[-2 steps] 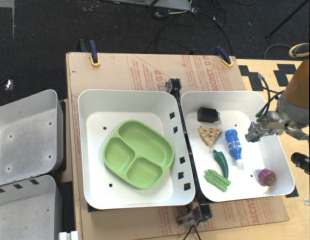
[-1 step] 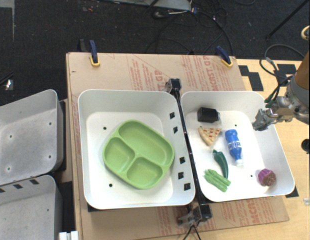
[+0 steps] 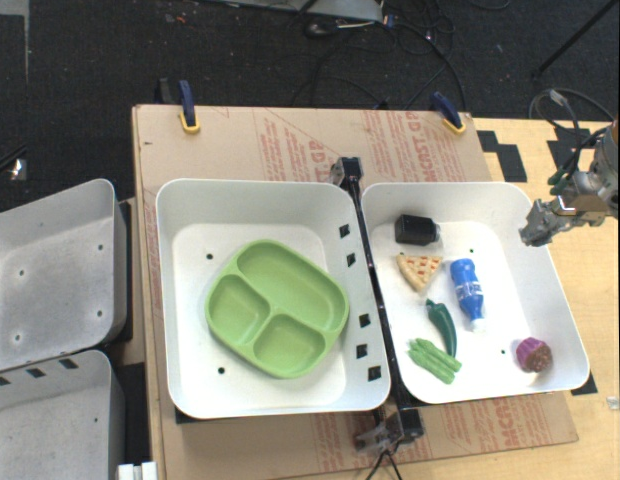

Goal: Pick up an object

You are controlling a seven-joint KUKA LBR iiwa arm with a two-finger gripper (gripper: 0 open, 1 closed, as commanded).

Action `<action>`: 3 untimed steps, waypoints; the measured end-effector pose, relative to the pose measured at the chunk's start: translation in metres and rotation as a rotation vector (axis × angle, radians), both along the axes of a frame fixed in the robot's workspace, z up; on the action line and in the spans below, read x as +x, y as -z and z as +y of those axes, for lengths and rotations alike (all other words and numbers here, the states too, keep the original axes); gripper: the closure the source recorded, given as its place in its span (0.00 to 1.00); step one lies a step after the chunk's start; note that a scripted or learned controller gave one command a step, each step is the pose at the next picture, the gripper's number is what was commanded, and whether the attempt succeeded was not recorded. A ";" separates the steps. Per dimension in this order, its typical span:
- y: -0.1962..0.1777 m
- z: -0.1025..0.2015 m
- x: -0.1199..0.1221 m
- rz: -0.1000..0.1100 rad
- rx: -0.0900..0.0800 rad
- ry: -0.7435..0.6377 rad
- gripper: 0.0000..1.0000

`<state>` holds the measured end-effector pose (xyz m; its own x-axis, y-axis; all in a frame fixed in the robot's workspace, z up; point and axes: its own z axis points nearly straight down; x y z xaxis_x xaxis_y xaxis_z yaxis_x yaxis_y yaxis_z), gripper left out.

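The right bin holds several small objects. A black block lies near its back left, with a pizza slice just in front of it. A blue bottle lies in the middle. A dark green pepper and a bunch of green beans sit toward the front. A purple object rests at the front right. My gripper hangs over the bin's right rim, apart from all the objects, with nothing seen in it.
The left bin holds a green divided plate. A black divider runs between the two bins. Both stand on a cardboard sheet held by clamps. White trays lie to the far left.
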<state>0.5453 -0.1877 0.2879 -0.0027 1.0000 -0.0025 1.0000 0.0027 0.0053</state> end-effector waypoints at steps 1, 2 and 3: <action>0.017 0.044 -0.007 0.007 0.003 -0.002 1.00; 0.034 0.098 -0.014 0.008 0.004 -0.004 1.00; 0.033 0.145 -0.021 0.007 0.004 -0.004 1.00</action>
